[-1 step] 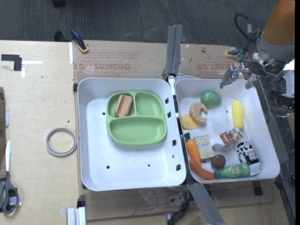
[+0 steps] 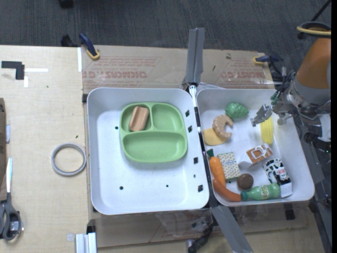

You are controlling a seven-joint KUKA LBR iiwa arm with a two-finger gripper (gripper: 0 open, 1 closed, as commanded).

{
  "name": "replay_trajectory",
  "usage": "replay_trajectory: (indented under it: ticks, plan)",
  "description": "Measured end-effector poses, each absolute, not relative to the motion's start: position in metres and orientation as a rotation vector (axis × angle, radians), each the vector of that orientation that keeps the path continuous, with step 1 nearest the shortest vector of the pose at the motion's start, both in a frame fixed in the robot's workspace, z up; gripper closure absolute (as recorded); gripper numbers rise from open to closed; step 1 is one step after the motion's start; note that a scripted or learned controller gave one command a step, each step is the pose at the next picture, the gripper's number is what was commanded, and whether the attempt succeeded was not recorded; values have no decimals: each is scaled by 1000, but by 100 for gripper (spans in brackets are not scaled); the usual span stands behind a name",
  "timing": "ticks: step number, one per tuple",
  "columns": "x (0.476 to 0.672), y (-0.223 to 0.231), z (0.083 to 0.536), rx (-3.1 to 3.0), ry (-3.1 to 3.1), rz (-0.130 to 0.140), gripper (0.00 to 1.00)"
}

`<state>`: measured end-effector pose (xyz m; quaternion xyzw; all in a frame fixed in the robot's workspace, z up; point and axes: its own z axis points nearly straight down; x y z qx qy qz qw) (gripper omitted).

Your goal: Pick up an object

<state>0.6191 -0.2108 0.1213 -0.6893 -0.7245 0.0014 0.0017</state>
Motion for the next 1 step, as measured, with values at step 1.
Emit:
replay_trajectory:
  ticks: [1]
  plan:
    - [633, -213, 90, -2161, -2270, -11, 0]
